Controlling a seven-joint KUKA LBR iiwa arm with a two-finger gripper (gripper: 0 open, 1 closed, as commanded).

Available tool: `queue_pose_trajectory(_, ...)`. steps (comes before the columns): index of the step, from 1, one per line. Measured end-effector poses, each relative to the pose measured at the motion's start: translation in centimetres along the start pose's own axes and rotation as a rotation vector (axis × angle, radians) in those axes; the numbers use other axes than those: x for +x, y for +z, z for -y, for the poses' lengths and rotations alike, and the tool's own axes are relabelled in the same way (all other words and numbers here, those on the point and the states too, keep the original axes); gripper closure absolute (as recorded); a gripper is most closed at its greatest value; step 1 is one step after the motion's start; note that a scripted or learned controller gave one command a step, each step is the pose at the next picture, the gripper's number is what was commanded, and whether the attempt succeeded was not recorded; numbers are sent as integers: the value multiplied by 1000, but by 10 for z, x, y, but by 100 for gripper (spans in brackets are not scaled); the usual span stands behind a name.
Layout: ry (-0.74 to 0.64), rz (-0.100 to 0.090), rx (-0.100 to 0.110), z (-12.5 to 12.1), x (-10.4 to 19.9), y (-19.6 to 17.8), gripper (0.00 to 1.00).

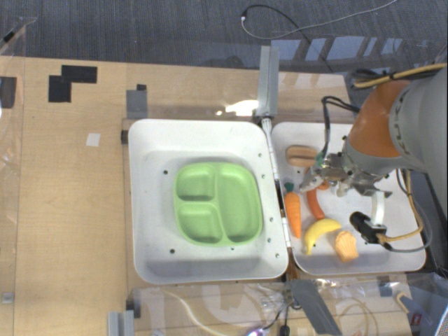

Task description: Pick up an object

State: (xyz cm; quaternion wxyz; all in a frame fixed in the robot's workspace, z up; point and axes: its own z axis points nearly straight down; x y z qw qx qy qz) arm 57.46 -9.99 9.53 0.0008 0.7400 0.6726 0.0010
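Green plate [217, 203], orange carrot [292, 214], yellow banana [318, 232], white bins [140, 208].

Light wooden bench [63, 208] below dark grey carpet [140, 12].

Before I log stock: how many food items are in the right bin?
5, though the arm may hide more: a bread roll, a red chili, a carrot, a banana, and an orange chunk.
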Motion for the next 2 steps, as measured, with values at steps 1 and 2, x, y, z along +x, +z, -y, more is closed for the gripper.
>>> queue_pose_trajectory(1, -1, -1, -4, -2, 1, -12, 100)
queue_pose_trajectory(2, -122, 0, -3, -19, 50, -99, 100)
